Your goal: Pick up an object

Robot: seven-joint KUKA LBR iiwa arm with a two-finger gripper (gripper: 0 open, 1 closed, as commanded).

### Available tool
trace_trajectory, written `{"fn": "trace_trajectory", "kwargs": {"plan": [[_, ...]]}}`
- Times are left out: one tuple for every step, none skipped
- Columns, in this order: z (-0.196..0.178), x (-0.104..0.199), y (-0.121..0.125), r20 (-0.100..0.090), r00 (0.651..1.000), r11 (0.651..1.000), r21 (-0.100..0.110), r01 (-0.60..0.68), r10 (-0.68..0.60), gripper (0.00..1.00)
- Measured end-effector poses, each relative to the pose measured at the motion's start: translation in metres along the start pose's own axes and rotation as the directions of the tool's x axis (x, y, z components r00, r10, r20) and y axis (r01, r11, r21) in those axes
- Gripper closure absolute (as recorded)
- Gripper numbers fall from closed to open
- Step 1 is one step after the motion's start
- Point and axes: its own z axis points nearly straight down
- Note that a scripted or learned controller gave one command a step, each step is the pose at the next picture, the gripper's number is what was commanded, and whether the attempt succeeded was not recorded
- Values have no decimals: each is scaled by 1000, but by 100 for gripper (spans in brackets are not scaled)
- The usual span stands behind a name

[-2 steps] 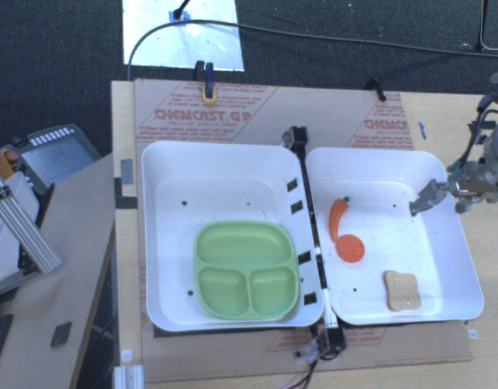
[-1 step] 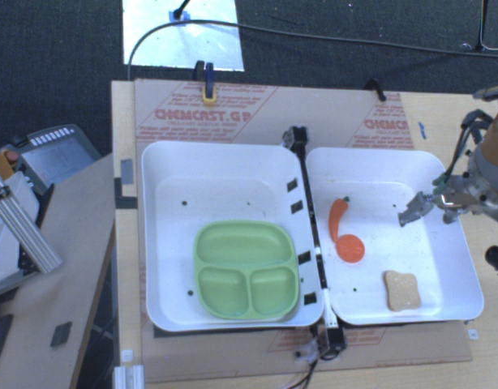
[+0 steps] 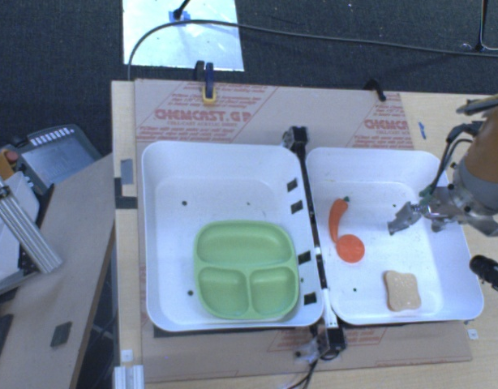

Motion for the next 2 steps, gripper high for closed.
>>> {"fn": "trace_trajectory", "kwargs": {"plan": [[60, 1, 7, -1, 1000, 1000, 2, 0, 0, 0], [46, 1, 8, 1, 1000, 1000, -3, 1, -1, 100]]}}
